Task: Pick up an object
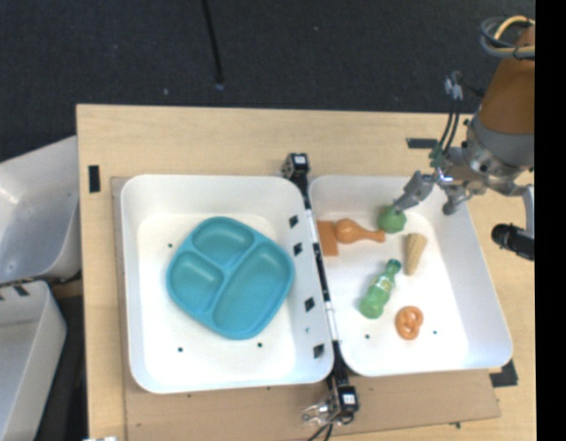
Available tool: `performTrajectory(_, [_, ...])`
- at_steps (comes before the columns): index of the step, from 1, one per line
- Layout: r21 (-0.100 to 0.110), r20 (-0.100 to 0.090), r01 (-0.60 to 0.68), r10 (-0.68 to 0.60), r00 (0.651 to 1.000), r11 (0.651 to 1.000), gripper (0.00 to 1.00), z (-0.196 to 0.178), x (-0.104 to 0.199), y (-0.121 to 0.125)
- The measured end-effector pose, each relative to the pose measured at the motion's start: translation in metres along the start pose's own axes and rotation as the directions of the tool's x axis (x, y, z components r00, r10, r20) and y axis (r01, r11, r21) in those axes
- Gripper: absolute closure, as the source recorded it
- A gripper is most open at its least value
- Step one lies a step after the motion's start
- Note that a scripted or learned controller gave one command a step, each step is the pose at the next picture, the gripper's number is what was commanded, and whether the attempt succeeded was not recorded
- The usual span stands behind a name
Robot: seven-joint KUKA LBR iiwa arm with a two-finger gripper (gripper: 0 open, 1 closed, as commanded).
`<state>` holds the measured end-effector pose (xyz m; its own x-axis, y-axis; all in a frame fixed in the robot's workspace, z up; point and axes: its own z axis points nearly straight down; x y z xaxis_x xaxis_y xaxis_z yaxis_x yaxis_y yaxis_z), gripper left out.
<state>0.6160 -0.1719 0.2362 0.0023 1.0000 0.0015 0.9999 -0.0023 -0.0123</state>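
Note:
The right bin holds several small toys. A round green piece lies near its back, with an orange handled piece to its left. A tan cone, a green bottle and an orange pretzel shape lie further forward. My gripper hangs over the back of this bin, open, its fingers spread wide. Its left fingertip is just above the round green piece. Nothing sits between the fingers.
The left bin holds a blue divided plate. A black-clipped divider runs between the two bins. A dark bracket sticks in at the right edge. White containers stand off the bench to the left.

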Motion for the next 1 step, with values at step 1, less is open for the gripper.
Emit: performTrajectory(1, [-0.014, 0.002, 0.003, -0.003, 1.0, 1.0, 0.0, -0.0087, 0.0005, 0.0024])
